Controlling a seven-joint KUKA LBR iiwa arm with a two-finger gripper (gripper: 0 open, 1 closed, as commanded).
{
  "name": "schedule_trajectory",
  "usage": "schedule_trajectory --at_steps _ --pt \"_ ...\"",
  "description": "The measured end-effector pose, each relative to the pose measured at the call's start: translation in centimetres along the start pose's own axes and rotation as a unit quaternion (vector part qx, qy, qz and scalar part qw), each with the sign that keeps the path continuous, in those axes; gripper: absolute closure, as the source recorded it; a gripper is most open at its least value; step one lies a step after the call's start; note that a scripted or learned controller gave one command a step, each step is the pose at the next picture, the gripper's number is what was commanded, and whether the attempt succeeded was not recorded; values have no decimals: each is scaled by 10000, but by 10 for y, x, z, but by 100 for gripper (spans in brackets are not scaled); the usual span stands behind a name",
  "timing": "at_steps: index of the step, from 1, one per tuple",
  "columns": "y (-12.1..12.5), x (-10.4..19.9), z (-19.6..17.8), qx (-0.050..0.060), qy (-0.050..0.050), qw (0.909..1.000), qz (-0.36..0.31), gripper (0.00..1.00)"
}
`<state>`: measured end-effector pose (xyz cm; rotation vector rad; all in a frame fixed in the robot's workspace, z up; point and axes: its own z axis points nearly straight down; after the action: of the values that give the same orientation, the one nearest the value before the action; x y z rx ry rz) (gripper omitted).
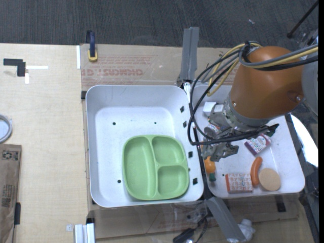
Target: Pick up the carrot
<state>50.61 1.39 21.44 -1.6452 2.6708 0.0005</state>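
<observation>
The carrot (208, 166) is a small orange piece with a green tip, lying by the left wall of the right bin (291, 189) near its front. My gripper (219, 150) hangs low over the bin, just above and slightly right of the carrot, under the large orange wrist band (268, 82). The gripper's dark body hides part of the carrot's upper end. I cannot make out whether anything is held.
A green divided plate (154, 167) lies in the left bin (101, 135). In the right bin lie a sausage (256, 169), a round tan disc (270, 179), a red-and-white packet (238, 183), another packet (257, 144) and a white item (209, 107). Black cables loop by the divider.
</observation>
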Motion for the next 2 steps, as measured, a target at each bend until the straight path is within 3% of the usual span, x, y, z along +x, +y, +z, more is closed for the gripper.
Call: schedule_trajectory --at_steps 1,2 --pt "38 -12 10 -21 10 9906 -1369 100" --pt "-79 -19 -3 -11 -4 9823 -1873 100"
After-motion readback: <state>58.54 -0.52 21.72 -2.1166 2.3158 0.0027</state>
